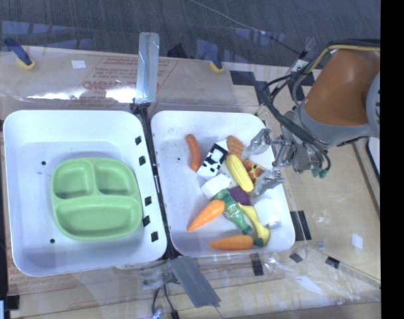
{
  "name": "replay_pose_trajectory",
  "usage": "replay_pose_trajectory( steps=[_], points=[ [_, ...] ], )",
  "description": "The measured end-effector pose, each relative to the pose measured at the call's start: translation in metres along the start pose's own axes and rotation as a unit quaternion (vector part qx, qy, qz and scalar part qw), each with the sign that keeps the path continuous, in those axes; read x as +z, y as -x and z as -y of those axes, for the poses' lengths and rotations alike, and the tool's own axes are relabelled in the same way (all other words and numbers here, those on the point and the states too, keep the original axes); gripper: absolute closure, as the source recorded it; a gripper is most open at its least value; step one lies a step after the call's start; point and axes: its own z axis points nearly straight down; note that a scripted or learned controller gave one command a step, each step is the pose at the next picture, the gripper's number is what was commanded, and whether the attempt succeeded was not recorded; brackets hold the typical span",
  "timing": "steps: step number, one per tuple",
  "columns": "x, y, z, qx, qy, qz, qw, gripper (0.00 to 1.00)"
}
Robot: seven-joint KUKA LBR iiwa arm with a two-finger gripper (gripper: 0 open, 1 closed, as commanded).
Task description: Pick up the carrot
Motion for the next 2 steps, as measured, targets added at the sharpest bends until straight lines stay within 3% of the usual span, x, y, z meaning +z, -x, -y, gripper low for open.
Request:
replay_pose_trajectory(
  steps=[1,2],
  points=[
    [0.057,-0.047,-0.090,-0.034,0.002,-0.002,0.9994,0.00],
    [0.135,-0.061,-0.087,-0.129,0.001,-0.001,0.9917,0.00]
  ],
)
